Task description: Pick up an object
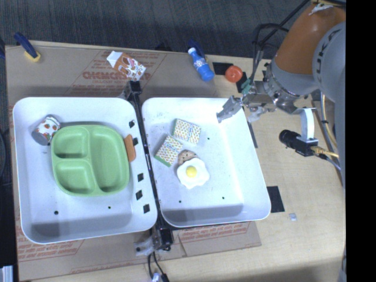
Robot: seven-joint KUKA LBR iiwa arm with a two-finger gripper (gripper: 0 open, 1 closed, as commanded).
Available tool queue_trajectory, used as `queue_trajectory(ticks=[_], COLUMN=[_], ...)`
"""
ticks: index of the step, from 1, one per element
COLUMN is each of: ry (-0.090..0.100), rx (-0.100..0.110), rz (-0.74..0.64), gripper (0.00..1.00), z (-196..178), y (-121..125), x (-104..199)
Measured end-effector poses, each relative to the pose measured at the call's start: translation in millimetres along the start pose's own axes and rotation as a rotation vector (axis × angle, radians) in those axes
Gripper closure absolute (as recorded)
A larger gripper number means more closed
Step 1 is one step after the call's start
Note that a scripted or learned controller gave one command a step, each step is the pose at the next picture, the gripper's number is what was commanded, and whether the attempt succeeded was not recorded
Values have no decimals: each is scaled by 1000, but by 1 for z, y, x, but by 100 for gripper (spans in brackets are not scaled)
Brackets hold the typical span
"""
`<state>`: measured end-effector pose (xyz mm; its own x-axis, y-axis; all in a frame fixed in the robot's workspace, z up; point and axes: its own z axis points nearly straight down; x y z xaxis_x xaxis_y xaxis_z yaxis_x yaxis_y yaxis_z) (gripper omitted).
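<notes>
Your gripper (pixel 228 109) hangs over the right bin's (pixel 249 175) upper right rim, nothing between its fingers; whether they are parted you cannot tell. The candidates cluster mid-bin: two patterned packets (pixel 187 130), (pixel 170 150) and a fried egg (pixel 192 173), touching, so isolating one looks awkward.

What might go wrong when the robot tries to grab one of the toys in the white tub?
The two patterned square packets, the brown cookie and the fried egg toy lie bunched together in the right white bin, so the pincer may nudge a neighbour instead of gripping one. They also look flat, so they could slip out.
</notes>
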<state>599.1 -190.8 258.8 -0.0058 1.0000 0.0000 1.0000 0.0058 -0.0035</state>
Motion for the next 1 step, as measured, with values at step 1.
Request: queue_trajectory(ticks=[1], ry=[0], rx=[1], rz=[-1], gripper=[0], z=[168], y=[-41], x=[-18])
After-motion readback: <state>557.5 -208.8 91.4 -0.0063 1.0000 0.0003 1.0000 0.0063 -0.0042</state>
